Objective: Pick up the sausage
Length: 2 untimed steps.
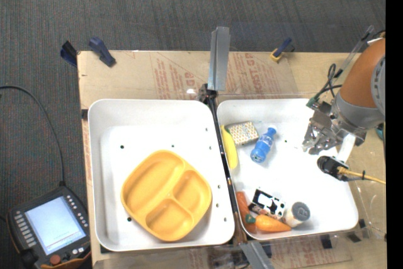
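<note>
Sausage (242, 203) lies at the right bin's (327, 214) front-left corner, beside a carrot (272, 224). Well apart, the hand (320, 142) hovers near the right wall, holding nothing. Approach pending: it must cross and descend.

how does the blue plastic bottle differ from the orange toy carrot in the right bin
The blue plastic bottle lies tilted in the right white bin's upper middle, apart from neighbours; the orange toy carrot lies almost level at the near edge, crowded against other items. The bottle is stubby, the carrot tapered. Both lie flat.
</note>
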Tool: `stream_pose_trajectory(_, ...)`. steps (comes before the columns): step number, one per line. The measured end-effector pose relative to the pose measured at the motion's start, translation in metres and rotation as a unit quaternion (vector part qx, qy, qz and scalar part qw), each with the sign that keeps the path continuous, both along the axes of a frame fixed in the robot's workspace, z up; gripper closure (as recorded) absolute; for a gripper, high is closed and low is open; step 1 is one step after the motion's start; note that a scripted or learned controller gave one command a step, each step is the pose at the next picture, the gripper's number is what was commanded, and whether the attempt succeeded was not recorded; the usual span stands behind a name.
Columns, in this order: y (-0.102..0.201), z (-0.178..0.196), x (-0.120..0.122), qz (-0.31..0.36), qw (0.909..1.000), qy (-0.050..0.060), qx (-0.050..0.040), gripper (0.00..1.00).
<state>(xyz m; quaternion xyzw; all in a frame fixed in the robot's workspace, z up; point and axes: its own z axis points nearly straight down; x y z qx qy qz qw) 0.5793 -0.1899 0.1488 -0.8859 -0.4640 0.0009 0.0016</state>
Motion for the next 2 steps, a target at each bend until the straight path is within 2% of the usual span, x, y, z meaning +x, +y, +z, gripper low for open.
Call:
stream_pose_trajectory(1, 0.034, -0.053, -0.097, -0.064, 0.9979, 0.003, 0.001, 1.0)
stream_pose_trajectory(2, 0.029, 0.039, -0.039, -0.072, 0.9974, 0.001, -0.0004, 1.0)
